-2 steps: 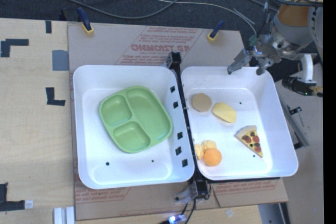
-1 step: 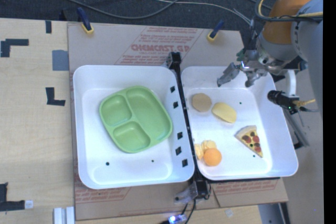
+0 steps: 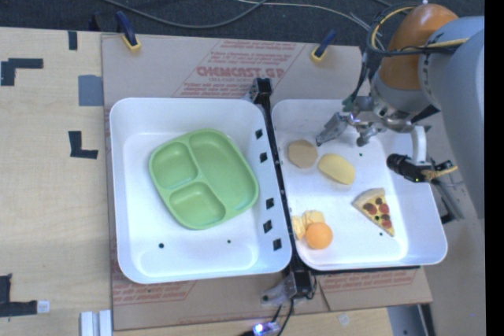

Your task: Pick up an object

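Cardboard-topped bench [image 3: 236,67] with two white bins side by side. Arm [image 3: 441,51] reaching in from right, bent down over right bin [image 3: 421,248]; tool [image 3: 346,130] spread wide, holding nothing, just above potato [image 3: 337,168] and cookie [image 3: 302,153]. Pizza slice [image 3: 375,209] and orange [image 3: 318,235] nearer front; green plate [image 3: 203,177] in left bin [image 3: 130,169].

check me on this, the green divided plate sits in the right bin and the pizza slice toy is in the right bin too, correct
Not quite. The camera view shows the green divided plate in the left bin, not the right one. The pizza slice toy is indeed in the right bin.
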Action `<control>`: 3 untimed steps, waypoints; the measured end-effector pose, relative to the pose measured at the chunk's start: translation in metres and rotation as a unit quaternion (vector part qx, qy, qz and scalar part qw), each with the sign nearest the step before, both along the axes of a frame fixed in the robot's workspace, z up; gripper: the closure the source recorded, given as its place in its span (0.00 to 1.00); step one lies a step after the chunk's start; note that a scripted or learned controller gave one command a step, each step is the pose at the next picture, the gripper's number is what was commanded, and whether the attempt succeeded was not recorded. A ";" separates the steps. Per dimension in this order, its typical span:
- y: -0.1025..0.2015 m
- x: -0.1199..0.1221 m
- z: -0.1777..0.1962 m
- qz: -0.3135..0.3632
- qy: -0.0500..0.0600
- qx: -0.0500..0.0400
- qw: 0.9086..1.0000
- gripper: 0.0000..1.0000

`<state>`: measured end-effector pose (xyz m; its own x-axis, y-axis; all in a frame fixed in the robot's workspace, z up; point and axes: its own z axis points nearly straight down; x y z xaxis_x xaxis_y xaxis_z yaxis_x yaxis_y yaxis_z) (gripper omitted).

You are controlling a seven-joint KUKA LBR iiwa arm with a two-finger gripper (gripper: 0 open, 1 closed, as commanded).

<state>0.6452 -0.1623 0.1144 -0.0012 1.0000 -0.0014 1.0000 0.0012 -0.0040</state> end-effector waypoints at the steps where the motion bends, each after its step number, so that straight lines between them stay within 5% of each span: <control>1: 0.000 0.000 -0.031 0.001 -0.002 -0.001 1.000 0.00; 2: 0.001 0.001 -0.018 0.001 -0.004 -0.001 1.000 1.00; 3: 0.006 0.002 0.043 0.000 -0.003 0.001 1.000 1.00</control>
